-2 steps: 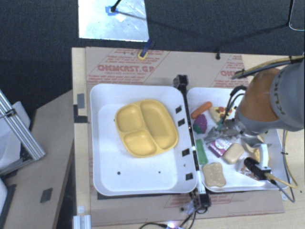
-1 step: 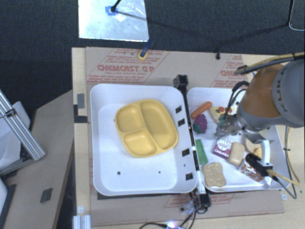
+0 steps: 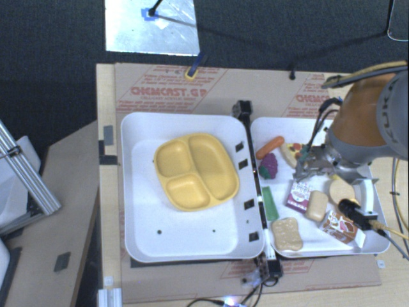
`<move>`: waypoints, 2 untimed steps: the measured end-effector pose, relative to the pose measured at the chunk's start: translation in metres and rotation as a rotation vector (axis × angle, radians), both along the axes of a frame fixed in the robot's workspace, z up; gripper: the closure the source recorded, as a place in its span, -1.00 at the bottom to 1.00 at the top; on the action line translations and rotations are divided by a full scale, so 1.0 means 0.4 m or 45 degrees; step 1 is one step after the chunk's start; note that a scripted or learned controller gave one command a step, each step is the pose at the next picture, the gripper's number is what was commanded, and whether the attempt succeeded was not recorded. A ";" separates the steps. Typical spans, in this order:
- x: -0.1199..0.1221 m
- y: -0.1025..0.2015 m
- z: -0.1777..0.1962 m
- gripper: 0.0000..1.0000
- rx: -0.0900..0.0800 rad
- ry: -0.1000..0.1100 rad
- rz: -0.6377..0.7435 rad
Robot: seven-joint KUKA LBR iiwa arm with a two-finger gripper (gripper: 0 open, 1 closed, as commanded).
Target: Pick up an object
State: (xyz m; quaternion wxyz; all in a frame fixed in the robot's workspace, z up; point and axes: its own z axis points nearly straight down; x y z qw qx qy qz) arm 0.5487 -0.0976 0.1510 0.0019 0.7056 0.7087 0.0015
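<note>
Dark carpet floor (image 3: 51, 43) surrounds the tan surface (image 3: 77, 171); a shiny metal plate (image 3: 152, 27) lies beyond it

right bin (image 3: 377, 245) crowded with small items, left bin (image 3: 137, 190) open around yellow tray (image 3: 195, 170)

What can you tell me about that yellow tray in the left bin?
The yellow tray looks like smooth moulded plastic, with rounded corners and three compartments: two larger ones and a smaller one nearest the camera. It lies flat and right side up, turned at a slant, near the middle of the left bin. Its compartments hold nothing, and it touches only the bin's floor.
</note>
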 end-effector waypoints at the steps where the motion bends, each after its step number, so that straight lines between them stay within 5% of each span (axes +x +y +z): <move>1: -0.013 0.002 0.115 1.00 0.000 -0.002 0.000; 2: -0.009 0.002 0.188 1.00 0.000 -0.001 0.000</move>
